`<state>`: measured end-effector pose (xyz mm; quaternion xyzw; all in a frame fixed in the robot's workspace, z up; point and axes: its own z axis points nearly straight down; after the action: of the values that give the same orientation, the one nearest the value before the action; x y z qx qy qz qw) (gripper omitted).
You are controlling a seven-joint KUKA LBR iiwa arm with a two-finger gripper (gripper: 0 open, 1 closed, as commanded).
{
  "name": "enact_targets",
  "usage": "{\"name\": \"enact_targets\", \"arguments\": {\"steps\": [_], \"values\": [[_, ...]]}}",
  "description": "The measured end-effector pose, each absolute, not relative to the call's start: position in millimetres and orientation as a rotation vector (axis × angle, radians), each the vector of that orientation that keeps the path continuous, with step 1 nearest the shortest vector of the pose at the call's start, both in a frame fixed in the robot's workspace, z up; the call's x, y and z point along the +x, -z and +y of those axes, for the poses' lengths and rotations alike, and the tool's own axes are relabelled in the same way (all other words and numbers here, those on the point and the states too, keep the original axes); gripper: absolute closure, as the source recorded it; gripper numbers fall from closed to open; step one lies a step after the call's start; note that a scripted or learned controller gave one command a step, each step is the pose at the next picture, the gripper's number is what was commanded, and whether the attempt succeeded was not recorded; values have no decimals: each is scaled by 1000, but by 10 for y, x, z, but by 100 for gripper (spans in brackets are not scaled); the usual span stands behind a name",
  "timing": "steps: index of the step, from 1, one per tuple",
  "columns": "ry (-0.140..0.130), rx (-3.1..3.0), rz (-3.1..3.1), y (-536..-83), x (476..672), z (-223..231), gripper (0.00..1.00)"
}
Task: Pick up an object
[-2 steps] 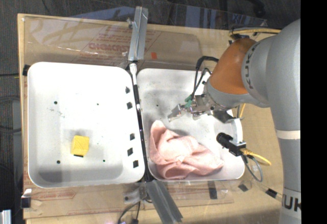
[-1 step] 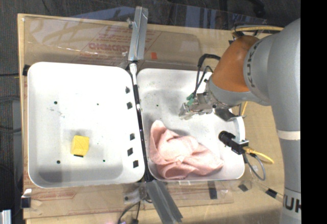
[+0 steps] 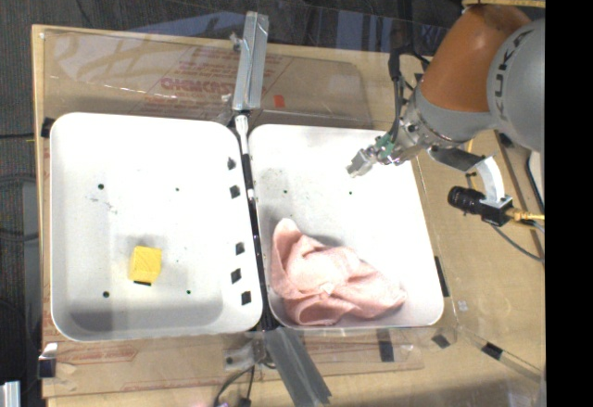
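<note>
Gripper (image 3: 363, 163) on the grey arm with orange band, hovering over the upper part of the right shallow white bin (image 3: 422, 210), nothing between the fingers; open or closed, can't tell from up here. Crumpled pink cloth (image 3: 329, 282) bunched in that bin's lower half, well apart from the tool. Probably light, soft, floppy, so best pinched on a raised fold near the middle. Small yellow block (image 3: 145, 264) over in the left bin (image 3: 74, 164), stiffer looking.

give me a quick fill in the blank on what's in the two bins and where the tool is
1. The yellow block lies in the ____ bin.
2. The crumpled cloth in the right bin is ____ in colour.
3. The tool hangs above the ____ bin.

Missing words: left; pink; right
</note>
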<state>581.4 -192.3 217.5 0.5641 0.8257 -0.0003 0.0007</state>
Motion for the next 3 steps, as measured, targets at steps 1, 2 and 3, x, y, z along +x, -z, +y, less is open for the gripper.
{"name": "enact_targets", "arguments": {"steps": [1, 2, 3], "values": [[2, 1765, 2596, -2276, 5822, -1920, 100], [4, 1957, 2462, -1760, 5503, -1174, 100], [2, 2163, 2279, -2286, 6339, -1617, 100]]}}
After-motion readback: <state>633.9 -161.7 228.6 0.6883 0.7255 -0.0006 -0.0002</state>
